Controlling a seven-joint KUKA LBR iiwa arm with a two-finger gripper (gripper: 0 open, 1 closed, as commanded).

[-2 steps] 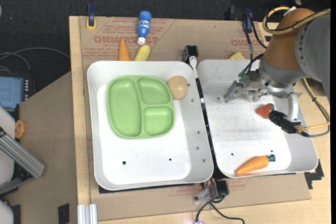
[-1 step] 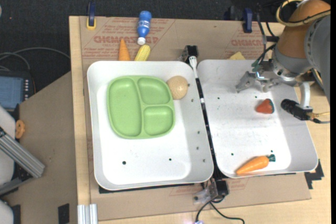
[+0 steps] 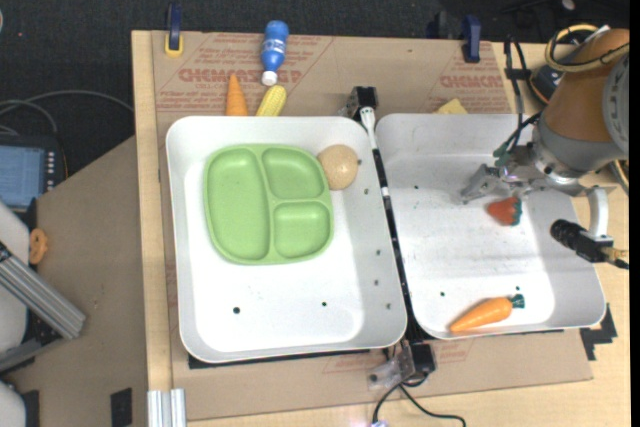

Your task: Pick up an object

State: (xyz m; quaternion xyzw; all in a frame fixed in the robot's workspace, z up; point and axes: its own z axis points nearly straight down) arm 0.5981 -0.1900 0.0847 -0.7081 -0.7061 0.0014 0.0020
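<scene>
My gripper [image 3: 497, 195] hangs low over the upper right part of the right bin [image 3: 440, 245]. It stands open, with one finger [image 3: 472, 190] splayed to the left. A small red object [image 3: 505, 211] lies on the bin floor right under the gripper, at its near side; whether they touch I cannot tell. An orange carrot [image 3: 485, 313] with a green tip lies near the front edge of the same bin. In the left bin [image 3: 280, 315] sits a green divided plate [image 3: 268, 203], and a tan ball [image 3: 339, 165] rests against the plate's upper right corner.
Behind the left bin, on the cardboard, lie a blue and white bottle [image 3: 273, 50], an orange cone [image 3: 235, 97] and a yellow corn cob [image 3: 271, 100]. A yellow piece [image 3: 452, 107] pokes out behind the right bin. The bins' shared rim [image 3: 388, 215] runs between them.
</scene>
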